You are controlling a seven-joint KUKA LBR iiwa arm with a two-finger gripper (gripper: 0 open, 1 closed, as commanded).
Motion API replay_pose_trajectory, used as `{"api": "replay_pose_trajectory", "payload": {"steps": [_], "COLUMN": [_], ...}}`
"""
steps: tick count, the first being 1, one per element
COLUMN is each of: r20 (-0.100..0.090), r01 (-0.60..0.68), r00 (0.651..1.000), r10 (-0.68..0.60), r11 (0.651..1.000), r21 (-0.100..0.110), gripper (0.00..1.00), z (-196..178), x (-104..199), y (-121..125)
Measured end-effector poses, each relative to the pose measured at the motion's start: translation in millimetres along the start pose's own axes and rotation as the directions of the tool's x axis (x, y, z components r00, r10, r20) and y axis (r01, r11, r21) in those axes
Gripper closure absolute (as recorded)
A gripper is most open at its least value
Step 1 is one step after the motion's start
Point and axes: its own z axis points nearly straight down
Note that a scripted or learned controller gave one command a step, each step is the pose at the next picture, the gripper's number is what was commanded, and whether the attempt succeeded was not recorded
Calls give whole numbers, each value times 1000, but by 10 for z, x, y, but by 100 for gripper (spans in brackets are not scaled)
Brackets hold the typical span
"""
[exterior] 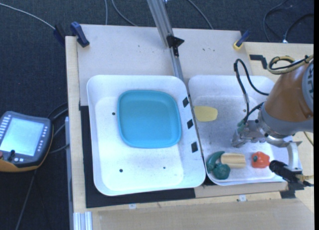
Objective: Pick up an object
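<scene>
Objects, a green toy (pixel 218 166), tan block (pixel 233 160) and red pepper (pixel 259 160), line the right bin's (pixel 219 87) front edge. Claw (pixel 242 137) hovers just behind them; its opening cannot be determined.

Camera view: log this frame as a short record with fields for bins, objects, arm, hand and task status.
left bin: holds a blue plate
right bin: yellow flat piece near its left wall; green toy, tan block and red toy in a row along the near edge
arm: reaches in from the right, over the right bin
hand: low over the bin floor, above the tan block
finger state: cannot tell
task status: no object seen lifted; all rest in the bins
</scene>
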Motion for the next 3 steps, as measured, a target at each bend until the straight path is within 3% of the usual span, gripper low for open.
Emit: {"api": "replay_pose_trajectory", "payload": {"steps": [2,3], "r20": [1,-1], "r01": [0,4], "r00": [1000,1000], "r10": [0,-4], "r11": [1000,1000], "r21": [-3,0], "gripper": [100,100], "z": [-1024,-1004], "x": [-45,388], "y": [10,88]}}
